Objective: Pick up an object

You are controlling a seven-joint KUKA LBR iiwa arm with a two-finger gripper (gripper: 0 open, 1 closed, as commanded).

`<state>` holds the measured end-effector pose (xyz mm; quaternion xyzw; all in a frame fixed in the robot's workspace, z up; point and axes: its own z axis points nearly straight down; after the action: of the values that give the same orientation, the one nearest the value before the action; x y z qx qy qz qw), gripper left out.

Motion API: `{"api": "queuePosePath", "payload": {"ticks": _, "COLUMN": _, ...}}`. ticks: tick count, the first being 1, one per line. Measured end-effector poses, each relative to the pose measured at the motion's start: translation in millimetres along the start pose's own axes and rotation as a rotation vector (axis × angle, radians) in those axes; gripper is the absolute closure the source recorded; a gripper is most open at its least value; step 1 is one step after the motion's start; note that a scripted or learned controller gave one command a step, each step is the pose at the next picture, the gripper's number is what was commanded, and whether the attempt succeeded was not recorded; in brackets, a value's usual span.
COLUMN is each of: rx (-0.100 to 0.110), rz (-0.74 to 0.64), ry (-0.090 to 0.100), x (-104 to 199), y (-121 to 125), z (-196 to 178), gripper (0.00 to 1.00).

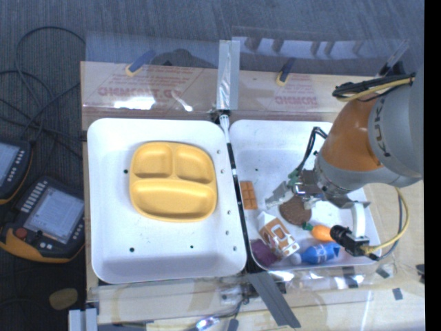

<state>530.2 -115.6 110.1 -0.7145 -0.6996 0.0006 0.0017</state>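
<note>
Jaws down low in the right bin (272,147), tucked under the wrist. From this angle I cannot tell whether they are open or closed, or whether anything sits between them.

Right below them a brown round disc (298,215) lies flat on the bin floor. Its upper edge meets the metal of the tool in this view; touching or just underneath, I can't say. Just right of the disc is an orange carrot-shaped piece (320,232). Nearer the front wall sits a blue object (318,254). To its left is an orange-and-white box (279,234), tilted, up against a purple item (264,251) in the bin's front left corner. Further back along the left wall lies a small brown ridged bar (249,196), apart from the others.

Over all of this the arm (403,140), grey with its orange band (351,140), reaches in from the right across the bin's right side.

Across the divider, the left bin (103,205) carries a yellow divided plate (172,181) with three compartments, lying flat near the middle. Both bins sit side by side on the counter (410,209). Off to the left, on the grey floor (41,5), rests a handheld control pendant (48,216).
</note>
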Motion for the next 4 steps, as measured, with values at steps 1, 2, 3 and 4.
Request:
{"api": "queuePosePath", "payload": {"ticks": 1, "rx": -0.03, "rz": -0.037, "ry": -0.011, "x": 4, "y": -18, "z": 16, "gripper": 0.0}}
{"api": "queuePosePath", "payload": {"ticks": 2, "rx": -0.03, "rz": -0.036, "ry": -0.011, "x": 4, "y": -18, "z": 17, "gripper": 0.0}}
{"api": "queuePosePath", "payload": {"ticks": 3, "rx": -0.031, "rz": -0.052, "ry": -0.013, "x": 11, "y": -26, "z": 17, "gripper": 0.0}}
{"api": "queuePosePath", "payload": {"ticks": 4, "rx": -0.006, "rz": -0.191, "ry": -0.003, "x": 16, "y": -36, "z": 3, "gripper": 0.0}}
